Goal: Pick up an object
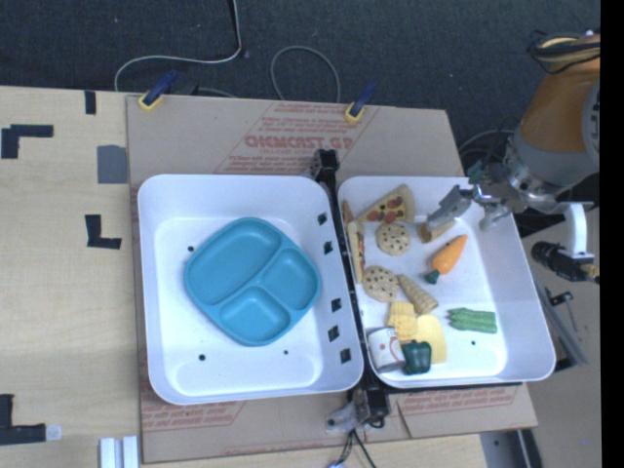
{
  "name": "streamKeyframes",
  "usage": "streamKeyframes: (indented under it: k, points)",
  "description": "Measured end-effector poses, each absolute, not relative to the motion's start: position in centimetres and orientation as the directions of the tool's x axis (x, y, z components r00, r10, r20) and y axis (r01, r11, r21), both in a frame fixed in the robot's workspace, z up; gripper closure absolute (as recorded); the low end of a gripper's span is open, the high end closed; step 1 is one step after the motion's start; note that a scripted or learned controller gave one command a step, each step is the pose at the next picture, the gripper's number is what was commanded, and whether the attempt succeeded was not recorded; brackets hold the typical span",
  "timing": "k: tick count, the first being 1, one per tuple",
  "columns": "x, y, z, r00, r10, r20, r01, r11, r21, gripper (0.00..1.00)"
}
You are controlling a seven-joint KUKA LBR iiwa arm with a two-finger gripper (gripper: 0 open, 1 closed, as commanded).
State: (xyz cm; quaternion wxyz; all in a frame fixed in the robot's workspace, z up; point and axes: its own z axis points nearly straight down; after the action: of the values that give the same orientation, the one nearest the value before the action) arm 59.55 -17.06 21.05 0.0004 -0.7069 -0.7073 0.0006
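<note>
Over the right bin (507,291), near its top edge: gripper (453,206) hovering beside the carrot (448,255) and pizza slice (390,206), fingers spread apart, holding nothing.

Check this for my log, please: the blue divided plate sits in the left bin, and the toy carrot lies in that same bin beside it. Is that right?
Not quite. The blue divided plate does sit in the left bin, but the toy carrot lies in the right bin, among the other toy food near the claw. The camera view shows it.

Blue divided plate (253,279) (left bin (166,359)), cardboard (195,135) beneath
</note>
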Motion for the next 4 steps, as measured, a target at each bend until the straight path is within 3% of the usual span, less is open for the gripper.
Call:
streamKeyframes:
  k: [1,2,3,4]
  points:
    - [60.5,-22.4,8.0,0.002,1.0,-0.005,1.0,-0.002,0.002,0.0]
    - [65.2,-17.8,8.7,-0.005,1.0,-0.003,1.0,0.005,0.005,0.0]
    - [66.6,-13.5,8.9,-0.005,1.0,-0.012,1.0,0.005,-0.015,0.0]
    - [66.6,-13.5,9.7,0.001,1.0,-0.006,1.0,-0.001,-0.01,1.0]
